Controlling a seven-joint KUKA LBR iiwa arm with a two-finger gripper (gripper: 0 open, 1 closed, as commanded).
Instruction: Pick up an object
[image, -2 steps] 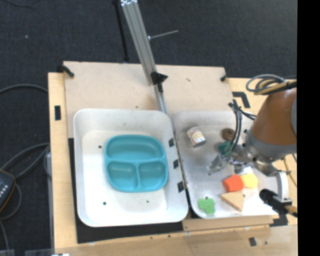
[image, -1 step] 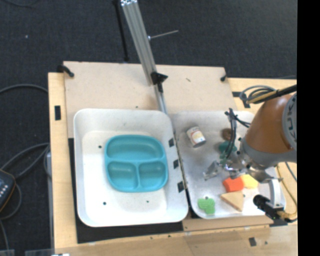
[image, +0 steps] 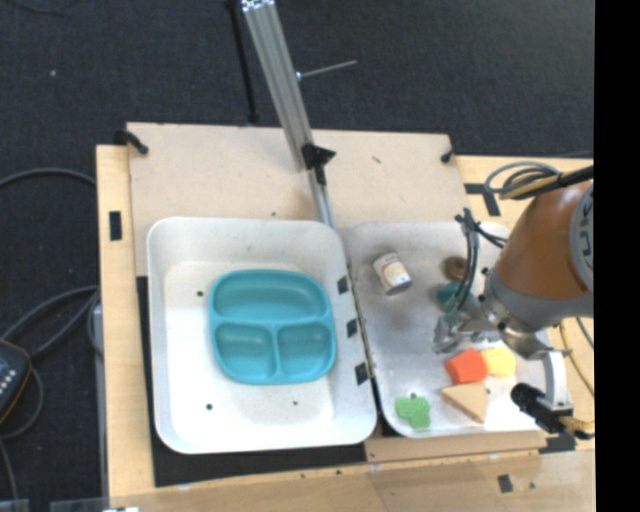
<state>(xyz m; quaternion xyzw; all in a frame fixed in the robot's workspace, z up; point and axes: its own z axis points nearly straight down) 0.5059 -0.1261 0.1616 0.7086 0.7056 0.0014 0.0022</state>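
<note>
- Over the right bin (image: 400, 345), my tool (image: 452, 325) hangs low, just above the orange block (image: 466, 367).
- I cannot tell how my tool is set.
- I think I am at the reaching step; next I must drop onto one thing.
- Yellow block (image: 499, 360), tan wedge (image: 467, 402) and orange block crowd the near corner.
- More room lies by the small can (image: 392, 272) and green toy (image: 412, 409).

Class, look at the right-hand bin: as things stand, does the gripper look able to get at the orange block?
Probably yes. The gripper is just above and left of the orange block, whose top is uncovered, though the yellow piece and tan wedge crowd it.
</note>
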